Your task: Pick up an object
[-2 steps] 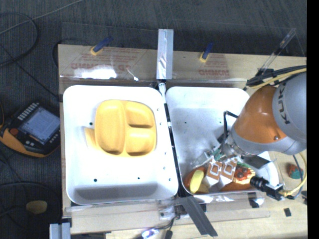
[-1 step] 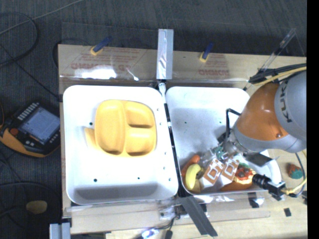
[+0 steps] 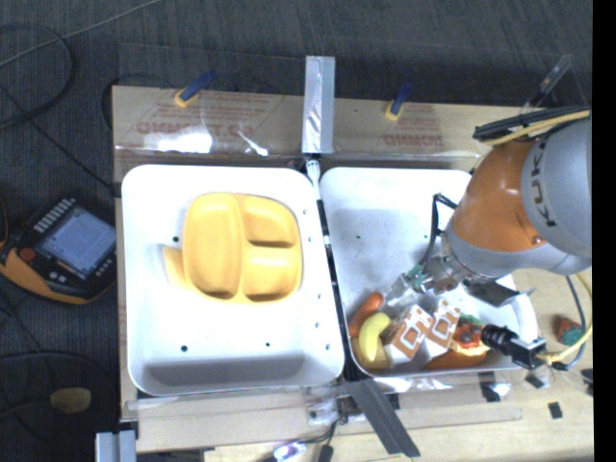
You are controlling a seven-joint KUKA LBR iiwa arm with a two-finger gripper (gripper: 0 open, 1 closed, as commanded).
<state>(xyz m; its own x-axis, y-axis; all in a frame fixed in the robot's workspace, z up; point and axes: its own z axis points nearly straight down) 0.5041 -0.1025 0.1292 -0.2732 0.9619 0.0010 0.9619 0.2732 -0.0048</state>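
Note:
My gripper (image 3: 423, 285) reaches down into the right bin (image 3: 385, 210) from under the orange wrist band, just above a heap of small things along the bin's near wall. The heap holds a yellow banana-like piece (image 3: 373, 338), an orange piece (image 3: 369, 305), a white box with an orange pattern (image 3: 421, 332) and a red and green item (image 3: 469, 332). The gripper's tip stands over the patterned box and nothing is seen held in it.
The left bin (image 3: 154, 354) holds a yellow divided tray (image 3: 241, 245). The arm's body covers the right bin's right side. A handheld controller (image 3: 60, 248) lies on the floor at the left.

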